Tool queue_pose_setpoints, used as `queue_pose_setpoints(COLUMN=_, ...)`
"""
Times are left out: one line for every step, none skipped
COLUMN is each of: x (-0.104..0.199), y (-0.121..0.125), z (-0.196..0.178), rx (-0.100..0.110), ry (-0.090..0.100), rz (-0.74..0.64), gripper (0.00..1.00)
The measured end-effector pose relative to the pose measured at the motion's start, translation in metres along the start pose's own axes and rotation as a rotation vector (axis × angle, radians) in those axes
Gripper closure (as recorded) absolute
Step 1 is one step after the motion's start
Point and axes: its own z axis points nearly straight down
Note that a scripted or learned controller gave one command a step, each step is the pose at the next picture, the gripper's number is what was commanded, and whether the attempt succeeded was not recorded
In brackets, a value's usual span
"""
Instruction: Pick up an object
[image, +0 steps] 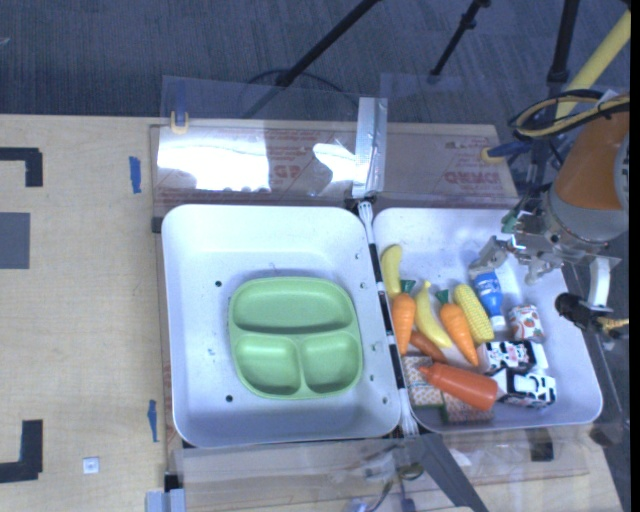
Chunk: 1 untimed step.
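Toy food fills the near part of the right bin (585, 395): a red sausage (460, 383), carrots (458, 332), corn (472, 310), a small blue bottle (490, 295). Beyond, the gripper (527, 258) hovers over the bottle; finger state cannot be told. Approach step; next comes a descent onto one piece. Left bin (190, 300) holds a green tray (294, 335).

Toy foods lie heaped in the right bin (580, 395): carrots (403, 318), bananas (390, 268), corn (472, 310), a small bottle (489, 294).
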Motion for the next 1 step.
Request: queue_pose_setpoints(x=-0.0060, y=0.0127, z=0.0466, rx=-0.004, ry=0.000, rz=-0.045, gripper=0.00)
